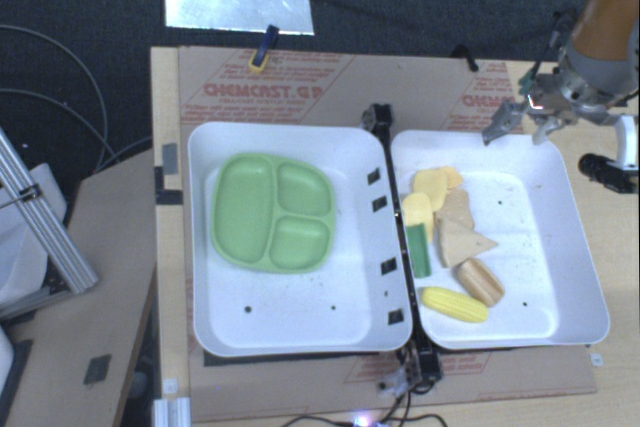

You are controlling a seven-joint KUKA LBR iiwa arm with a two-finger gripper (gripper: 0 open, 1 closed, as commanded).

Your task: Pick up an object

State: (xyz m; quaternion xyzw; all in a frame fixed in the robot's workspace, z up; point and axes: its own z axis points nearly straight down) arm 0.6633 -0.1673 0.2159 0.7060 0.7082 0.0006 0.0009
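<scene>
Camera view: left bin (205, 215) holds a green plate (272, 212); right bin (560, 245) holds food toys (455, 250); claw (523, 127) spread apart, holding nothing.

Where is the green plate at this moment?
The green plate lies in the left bin of the camera view, alone, across the divider from the toy food.

One fixed camera looked down on the bench (300, 75) from above at a slant, far enough off to take in both white bins whole. The left bin (200, 245) and the right bin (560, 245) sat side by side across the middle of the view. The bench's far edge ran near the top, and the arm (605, 15) entered from the right.
</scene>
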